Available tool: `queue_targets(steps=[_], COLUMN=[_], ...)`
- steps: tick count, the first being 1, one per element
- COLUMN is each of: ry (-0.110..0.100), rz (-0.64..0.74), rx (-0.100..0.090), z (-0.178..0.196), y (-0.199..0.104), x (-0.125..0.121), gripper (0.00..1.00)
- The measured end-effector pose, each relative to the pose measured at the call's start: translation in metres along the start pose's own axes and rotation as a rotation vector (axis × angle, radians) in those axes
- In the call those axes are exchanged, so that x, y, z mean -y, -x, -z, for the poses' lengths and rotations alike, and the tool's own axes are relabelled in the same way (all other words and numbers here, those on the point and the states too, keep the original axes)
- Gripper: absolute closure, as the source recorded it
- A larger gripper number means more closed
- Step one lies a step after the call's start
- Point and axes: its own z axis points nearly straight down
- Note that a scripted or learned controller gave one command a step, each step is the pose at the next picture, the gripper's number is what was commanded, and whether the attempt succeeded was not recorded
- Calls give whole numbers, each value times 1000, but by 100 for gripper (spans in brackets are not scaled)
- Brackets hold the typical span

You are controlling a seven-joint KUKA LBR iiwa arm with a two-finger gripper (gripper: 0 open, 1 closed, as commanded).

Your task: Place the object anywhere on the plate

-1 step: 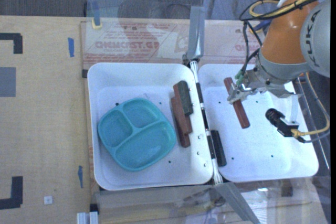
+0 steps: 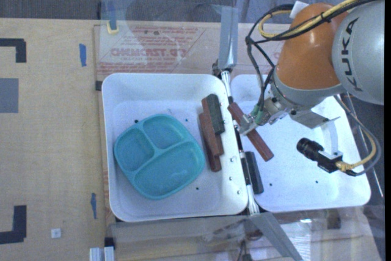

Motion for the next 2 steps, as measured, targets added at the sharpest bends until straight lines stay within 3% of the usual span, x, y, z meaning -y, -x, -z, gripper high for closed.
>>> queue_targets(steps=[1,2], ry=[-1,3], rz=[-30,200], rx=[0,2], z=[-25,-17], y=[-53,-118], x=[-21,-45], gripper=[100,100])
